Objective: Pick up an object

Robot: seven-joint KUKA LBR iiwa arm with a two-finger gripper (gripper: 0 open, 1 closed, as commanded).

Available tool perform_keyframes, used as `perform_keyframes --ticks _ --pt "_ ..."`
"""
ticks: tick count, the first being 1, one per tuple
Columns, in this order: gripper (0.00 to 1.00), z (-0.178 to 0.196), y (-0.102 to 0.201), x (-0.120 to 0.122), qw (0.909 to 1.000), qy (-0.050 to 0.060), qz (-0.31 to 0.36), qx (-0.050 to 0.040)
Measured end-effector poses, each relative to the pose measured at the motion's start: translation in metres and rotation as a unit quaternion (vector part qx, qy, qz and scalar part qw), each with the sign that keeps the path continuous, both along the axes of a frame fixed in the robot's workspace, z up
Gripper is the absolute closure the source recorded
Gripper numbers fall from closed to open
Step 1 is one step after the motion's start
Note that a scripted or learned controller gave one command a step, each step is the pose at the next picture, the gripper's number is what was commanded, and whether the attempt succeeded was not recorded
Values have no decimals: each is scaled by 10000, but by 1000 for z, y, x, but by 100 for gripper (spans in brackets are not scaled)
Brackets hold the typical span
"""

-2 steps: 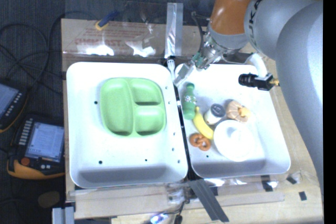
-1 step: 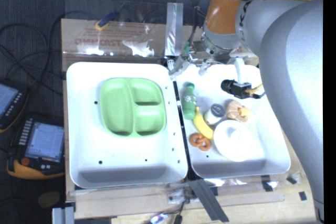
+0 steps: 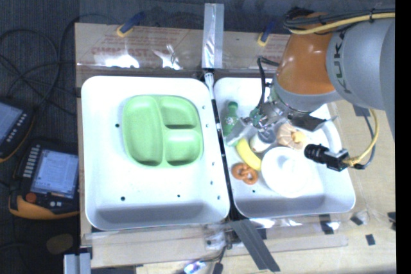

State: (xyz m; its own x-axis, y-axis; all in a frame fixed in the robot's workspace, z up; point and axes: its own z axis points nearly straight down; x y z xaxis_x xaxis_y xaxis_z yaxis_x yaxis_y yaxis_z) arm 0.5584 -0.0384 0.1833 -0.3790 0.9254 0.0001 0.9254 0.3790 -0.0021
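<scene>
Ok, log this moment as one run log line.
arm: over right bin | gripper: down among items, fingers unclear | nearby: banana, white plate | left bin: green tray | grasp: unconfirmed

Grey arm (image 3: 363, 61), orange band, yellow cable

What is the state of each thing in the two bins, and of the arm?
Green divided tray: lies flat in the left bin, nothing in it.
Banana: lies in the right bin, beside the white plate.
White plate: lies flat, nothing on it.
Pretzel: lies flat, near the banana's lower end.
Green bottle: lies by the bin's left wall.
Gripper: low over the right bin's clutter.
</scene>
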Motion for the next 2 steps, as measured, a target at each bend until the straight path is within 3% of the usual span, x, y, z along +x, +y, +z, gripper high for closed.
perform_keyframes --ticks 1,2 --pt "0 0 -25 -46 9996 0 287 2" --pt "0 -63 -55 -15 9994 -16 357 4"
